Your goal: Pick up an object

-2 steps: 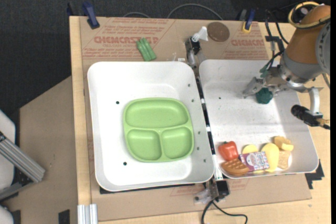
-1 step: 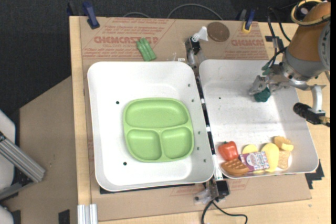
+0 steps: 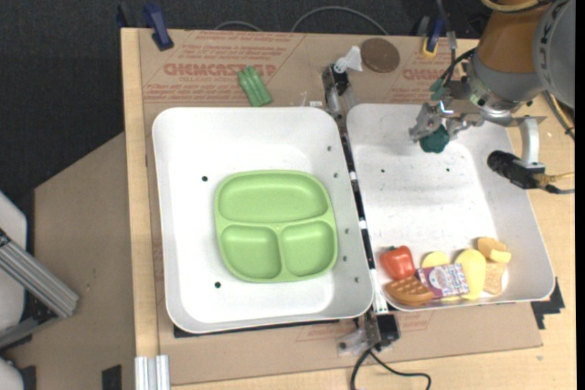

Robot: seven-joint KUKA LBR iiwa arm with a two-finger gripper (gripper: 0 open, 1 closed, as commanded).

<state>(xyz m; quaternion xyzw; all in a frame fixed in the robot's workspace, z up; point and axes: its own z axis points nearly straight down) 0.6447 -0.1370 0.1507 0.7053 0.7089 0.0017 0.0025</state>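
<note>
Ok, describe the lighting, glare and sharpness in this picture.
Camera view: even overhead light, soft shadows; the two shallow white bins look bright, near washed out; the green three-compartment plastic plate is sharp, without glare; the two-finger gripper looks slightly soft; the small food toys blur together.

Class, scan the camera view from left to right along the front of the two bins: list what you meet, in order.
Green divided plate → red pepper → waffle → purple packet → yellow piece → cheese chunk.
</note>
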